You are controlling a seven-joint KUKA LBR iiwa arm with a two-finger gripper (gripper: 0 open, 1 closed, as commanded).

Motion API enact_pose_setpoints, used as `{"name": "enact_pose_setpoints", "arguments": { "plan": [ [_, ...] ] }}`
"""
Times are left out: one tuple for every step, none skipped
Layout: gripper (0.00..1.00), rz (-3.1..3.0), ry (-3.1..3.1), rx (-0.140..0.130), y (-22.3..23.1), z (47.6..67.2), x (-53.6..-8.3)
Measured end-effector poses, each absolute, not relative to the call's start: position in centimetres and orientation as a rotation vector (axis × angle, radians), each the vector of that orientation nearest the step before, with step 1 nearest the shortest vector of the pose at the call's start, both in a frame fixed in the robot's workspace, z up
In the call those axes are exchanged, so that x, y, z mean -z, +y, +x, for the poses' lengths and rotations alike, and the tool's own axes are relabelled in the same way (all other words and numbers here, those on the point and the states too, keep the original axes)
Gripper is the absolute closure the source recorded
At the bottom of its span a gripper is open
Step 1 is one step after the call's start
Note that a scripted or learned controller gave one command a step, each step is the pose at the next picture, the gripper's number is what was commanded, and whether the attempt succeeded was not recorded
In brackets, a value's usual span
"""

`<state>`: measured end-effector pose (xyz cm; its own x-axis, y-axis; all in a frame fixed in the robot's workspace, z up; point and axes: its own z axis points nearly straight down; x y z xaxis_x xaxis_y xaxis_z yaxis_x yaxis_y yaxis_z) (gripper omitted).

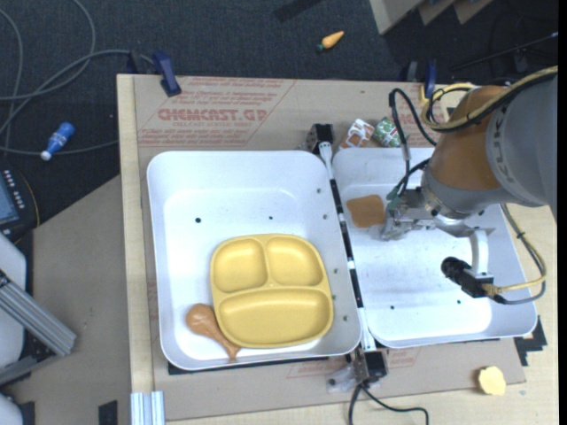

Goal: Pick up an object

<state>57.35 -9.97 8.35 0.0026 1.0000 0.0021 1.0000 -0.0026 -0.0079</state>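
Note:
A flat brown square piece (365, 209) lies at the upper left of the right bin (425, 321), close to the divider. My gripper (392, 226) is lowered into that bin, just right of the brown piece and near its lower corner. The grey arm with its orange band (465, 153) covers the bin's upper right. In the left bin (177, 193) a yellow divided plate (270, 289) sits low in the middle. An orange-brown drumstick toy (209, 324) lies against the plate's lower left edge.
A black connector with its cable (467, 276) hangs over the right bin's right side. Small packets (373, 133) and a black clip (320, 135) sit behind the bins. A yellow lump (490, 380) lies on the bench at front right.

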Motion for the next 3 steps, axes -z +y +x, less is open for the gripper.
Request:
{"name": "enact_pose_setpoints", "arguments": {
  "plan": [
    [0.0,-2.222,-2.22,-0.001,-10.0,57.6,-8.4],
    [0.0,-2.221,-2.228,0.005,-9.1,63.6,-8.5],
    [0.0,-2.222,-2.226,0.003,-9.7,65.5,-8.5]
  ]
}}
